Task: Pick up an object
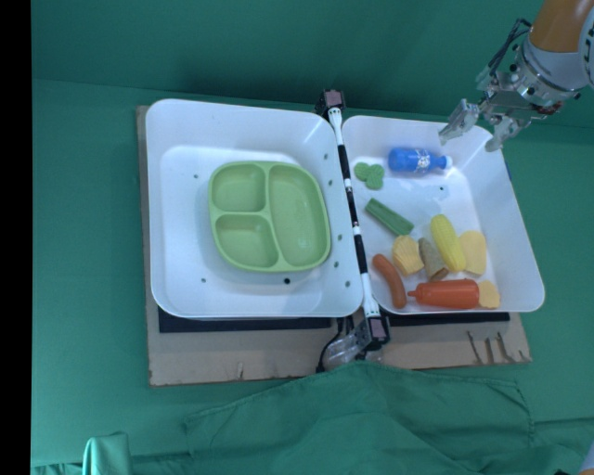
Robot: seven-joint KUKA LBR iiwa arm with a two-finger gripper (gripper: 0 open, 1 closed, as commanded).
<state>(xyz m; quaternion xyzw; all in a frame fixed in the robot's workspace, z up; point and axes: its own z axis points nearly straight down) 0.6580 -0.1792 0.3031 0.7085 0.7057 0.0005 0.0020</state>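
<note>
Hovering over the far right corner of the right bin [520, 278], my pincer [479, 128] hung with its two fingers spread wide apart, one tip toward the bottle [417, 160] and the other over the bin's rim. Nothing sat between those fingers and they touched nothing I could see. My orange band [561, 23] showed at the top right corner, with the grey wrist just below it.

The bottle, blue with a white cap, lay on its side near the far edge of that bin, just left of my pincer and below it in the view. Beside it, near the divider [348, 199], sat a small green leafy piece [368, 173]. A green stick [388, 216] lay slanted in the middle of the bin. Nearer the front edge the rest crowded together: a corn cob [448, 242], a yellow chunk [406, 253], a brownish piece [432, 259] between them, a pale yellow piece [474, 251] to the cob's right, a sausage [389, 280], and a red bottle [448, 294] lying flat along the front wall.

The left bin [176, 139] held a green plate [269, 215] with three compartments, well apart from my pincer.
</note>
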